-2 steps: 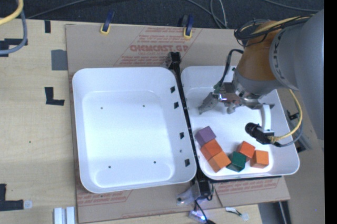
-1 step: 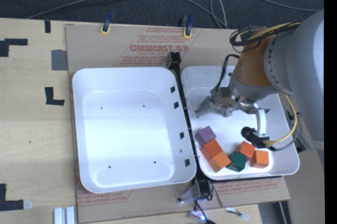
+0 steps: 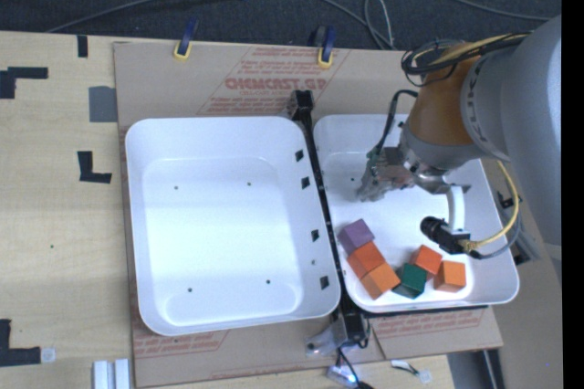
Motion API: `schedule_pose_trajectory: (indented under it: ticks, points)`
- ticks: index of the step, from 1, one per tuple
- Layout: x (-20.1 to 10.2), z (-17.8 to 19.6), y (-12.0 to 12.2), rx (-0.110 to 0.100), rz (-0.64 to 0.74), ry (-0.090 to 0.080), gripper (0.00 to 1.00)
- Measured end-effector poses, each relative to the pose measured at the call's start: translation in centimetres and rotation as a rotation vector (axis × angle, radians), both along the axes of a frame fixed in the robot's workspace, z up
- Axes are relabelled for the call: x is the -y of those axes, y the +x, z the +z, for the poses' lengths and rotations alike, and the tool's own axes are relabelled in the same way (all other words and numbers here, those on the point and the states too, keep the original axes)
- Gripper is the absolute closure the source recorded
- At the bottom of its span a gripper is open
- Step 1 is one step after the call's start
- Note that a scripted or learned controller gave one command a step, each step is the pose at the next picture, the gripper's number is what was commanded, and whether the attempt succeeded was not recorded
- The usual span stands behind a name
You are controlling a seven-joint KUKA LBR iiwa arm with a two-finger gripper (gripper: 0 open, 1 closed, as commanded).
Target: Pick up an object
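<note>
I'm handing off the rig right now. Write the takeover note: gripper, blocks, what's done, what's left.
Gripper: low in the right bin, upper left part; open or shut cannot be told; nothing seen held.
Blocks: all in the right bin's near half: purple block, two orange blocks beside it, green block, then two more orange ones.
Left bin: no blocks.
Done: no pick visible.
Left: grasp and lift one block.

Arm (image 3: 511, 95) cut off at right edge; gripper (image 3: 372, 186) fingers blurred (state unreadable).
</note>
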State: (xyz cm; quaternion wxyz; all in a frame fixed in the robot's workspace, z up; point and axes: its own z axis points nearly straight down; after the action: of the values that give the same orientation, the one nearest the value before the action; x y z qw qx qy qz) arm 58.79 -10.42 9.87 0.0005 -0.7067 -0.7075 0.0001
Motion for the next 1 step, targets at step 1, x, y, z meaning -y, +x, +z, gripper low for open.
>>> schedule_pose_trajectory:
  ticks: [1]
  points:
    - [0.99, 5.12, 0.29, 0.004, -0.001, -0.001, 1.00]
